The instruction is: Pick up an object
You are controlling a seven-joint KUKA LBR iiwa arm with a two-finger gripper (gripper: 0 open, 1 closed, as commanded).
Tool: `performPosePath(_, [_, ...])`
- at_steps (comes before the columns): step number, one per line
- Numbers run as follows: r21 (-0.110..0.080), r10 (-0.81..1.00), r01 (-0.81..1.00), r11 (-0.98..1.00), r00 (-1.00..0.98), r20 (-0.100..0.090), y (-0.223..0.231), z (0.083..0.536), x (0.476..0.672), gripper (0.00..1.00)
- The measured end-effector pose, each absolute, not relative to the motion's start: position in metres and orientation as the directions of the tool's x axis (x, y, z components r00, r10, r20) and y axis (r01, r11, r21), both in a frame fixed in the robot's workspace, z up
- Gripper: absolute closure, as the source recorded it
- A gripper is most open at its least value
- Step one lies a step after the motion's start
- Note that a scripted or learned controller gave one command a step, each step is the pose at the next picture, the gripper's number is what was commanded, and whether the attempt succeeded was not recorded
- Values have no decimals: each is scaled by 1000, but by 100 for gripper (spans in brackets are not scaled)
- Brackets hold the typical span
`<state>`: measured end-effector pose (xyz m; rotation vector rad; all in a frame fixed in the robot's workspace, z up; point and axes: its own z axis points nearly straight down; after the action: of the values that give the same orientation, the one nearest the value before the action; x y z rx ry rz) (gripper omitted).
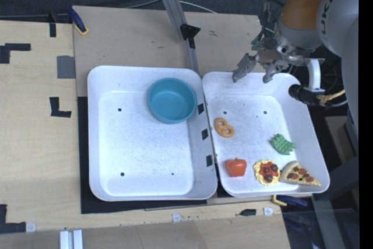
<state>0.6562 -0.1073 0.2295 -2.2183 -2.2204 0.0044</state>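
Hovering hand (255, 74) spread, apparently empty, above right bin (247, 107), no readable labels

In the left bin (111, 143) we find wide bare floor across the middle and near side, with just the blue bowl (171, 100) standing against its far right corner. In the right bin (256, 111) we have open floor over the far half, below the gripper (254, 74) whose fingers stand spread and empty above the far rim, while the pretzel (223, 127) lies near the left wall. Along the near edge we meet a crowded row: tomato (236, 167), round pizza (266, 172) touching the pizza slice (299, 174), and the green leaf (282, 143) just beyond them.
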Motion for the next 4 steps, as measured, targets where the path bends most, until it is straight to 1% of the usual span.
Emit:
performPosePath(1, [-6, 1000, 1000, 0, 0, 0, -109, 166, 655, 0])
performPosePath(2, [-5, 1000, 1000, 1, -1, 0, -111, 121, 660, 0])
performPosePath(3, [-1, 1000, 1000, 1, -1, 0, -110, 134, 661, 100])
performPosePath(4, [3, 1000, 1000, 1, -1, 0, -115, 181, 668, 100])
